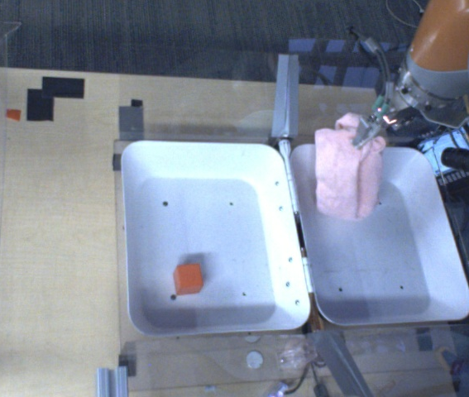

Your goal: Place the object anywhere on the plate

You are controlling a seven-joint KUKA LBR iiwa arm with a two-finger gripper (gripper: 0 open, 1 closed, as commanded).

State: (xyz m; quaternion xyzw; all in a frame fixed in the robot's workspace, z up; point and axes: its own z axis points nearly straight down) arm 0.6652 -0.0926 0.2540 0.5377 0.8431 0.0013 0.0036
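Note:
A pink cloth point(343, 176) hangs in folds over the far left part of the right white bin point(399, 288). Its top corner is pinched between the fingers of my gripper point(369, 133), which is shut on it. The arm, with its orange band point(457, 15), comes in from the upper right. The cloth's lower end droops toward the bin floor; whether it touches the floor I cannot tell.
The left white bin point(217, 172) holds a small orange cube point(189, 279) near its front left. A metal divider post point(284, 98) stands between the bins at the back. Black and orange markers point(48, 98) lie on the bench at far left.

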